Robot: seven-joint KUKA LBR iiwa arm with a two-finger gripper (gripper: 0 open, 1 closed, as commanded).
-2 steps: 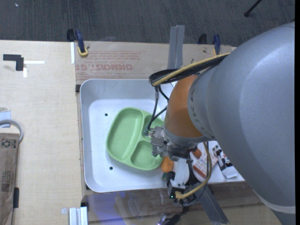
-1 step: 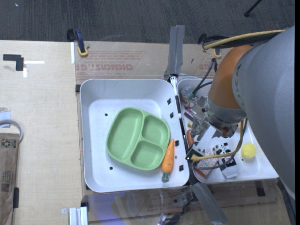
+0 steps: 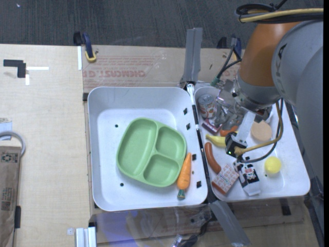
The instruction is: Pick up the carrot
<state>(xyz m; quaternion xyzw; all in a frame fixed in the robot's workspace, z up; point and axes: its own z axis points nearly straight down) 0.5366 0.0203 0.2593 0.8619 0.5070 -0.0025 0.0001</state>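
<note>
Carrot (image 3: 184, 172) in left bin (image 3: 100, 138), wooden bench (image 3: 41, 117), dark floor; fingers' state unclear.

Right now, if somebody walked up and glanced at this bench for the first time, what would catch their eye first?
Probably the green divided plate in the middle of the left bin, with the orange carrot lying just off the plate's right edge. Next, the big grey arm with its orange band looming over the right bin, which is cluttered with a banana, a sausage and a yellow lemon.
</note>
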